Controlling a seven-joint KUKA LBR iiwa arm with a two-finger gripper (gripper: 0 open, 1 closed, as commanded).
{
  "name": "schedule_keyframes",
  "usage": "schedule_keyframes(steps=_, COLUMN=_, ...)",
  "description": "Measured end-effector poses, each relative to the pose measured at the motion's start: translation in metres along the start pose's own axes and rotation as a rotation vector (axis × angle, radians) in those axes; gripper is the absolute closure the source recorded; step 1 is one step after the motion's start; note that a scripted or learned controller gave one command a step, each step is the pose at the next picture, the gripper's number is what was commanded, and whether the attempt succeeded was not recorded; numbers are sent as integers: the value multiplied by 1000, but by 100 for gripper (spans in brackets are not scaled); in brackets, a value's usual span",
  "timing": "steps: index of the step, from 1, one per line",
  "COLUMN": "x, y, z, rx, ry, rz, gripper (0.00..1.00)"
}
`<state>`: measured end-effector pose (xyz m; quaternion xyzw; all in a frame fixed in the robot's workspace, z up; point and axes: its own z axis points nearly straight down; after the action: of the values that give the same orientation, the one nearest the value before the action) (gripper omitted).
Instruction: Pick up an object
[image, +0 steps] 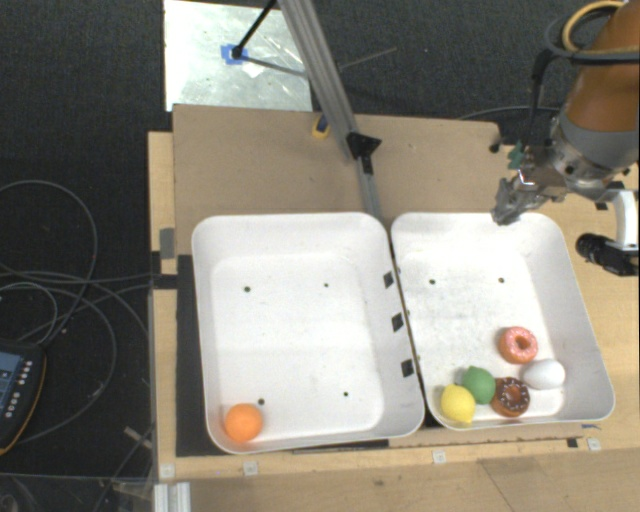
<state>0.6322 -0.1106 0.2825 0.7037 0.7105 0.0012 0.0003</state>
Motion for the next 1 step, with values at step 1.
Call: schedule_keyframes(steps=1, x=48, y=-12, z=14, rx=3, ry=1, rz=0, gripper=100)
